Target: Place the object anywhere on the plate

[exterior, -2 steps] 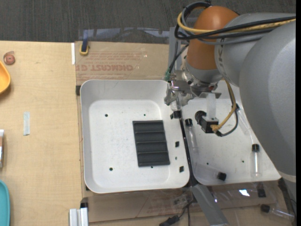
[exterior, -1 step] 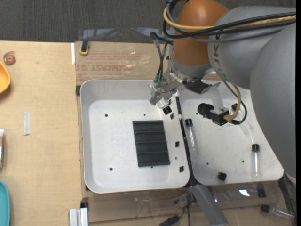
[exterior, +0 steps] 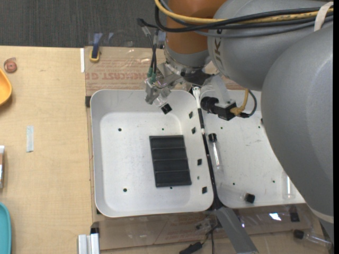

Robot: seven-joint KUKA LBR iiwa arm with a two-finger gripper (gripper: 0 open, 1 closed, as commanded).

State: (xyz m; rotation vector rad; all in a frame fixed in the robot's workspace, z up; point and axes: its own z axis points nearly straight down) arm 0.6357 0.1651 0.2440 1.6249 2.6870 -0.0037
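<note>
Far left edge: part of an orange dish (exterior: 3, 89), cut off by the frame. Small red disc (exterior: 9, 65) above it, on the wooden bench (exterior: 53, 184). Short grey strip (exterior: 29, 139) lies further down the bench. Teal curved piece (exterior: 3, 229) at the bottom-left corner, mostly out of frame. Can't tell which of these is the plate.

Left bin (exterior: 98, 142): black ribbed block (exterior: 170, 161) lies flat on the floor, roughly mid-bin, slightly right of centre, long side running top to bottom. It touches no wall and nothing else.

Gripper (exterior: 159, 96) sits at the bin's top rim, above the block and well apart from it. Nothing visibly held. Too small and cluttered with cables to tell its state.

Orange band (exterior: 196, 15) is directly above the gripper at the top of the frame.

Right bin (exterior: 238, 163): small dark piece (exterior: 249, 198) near the bottom wall. The grey arm (exterior: 296, 89) covers the bin's right side and top.
</note>
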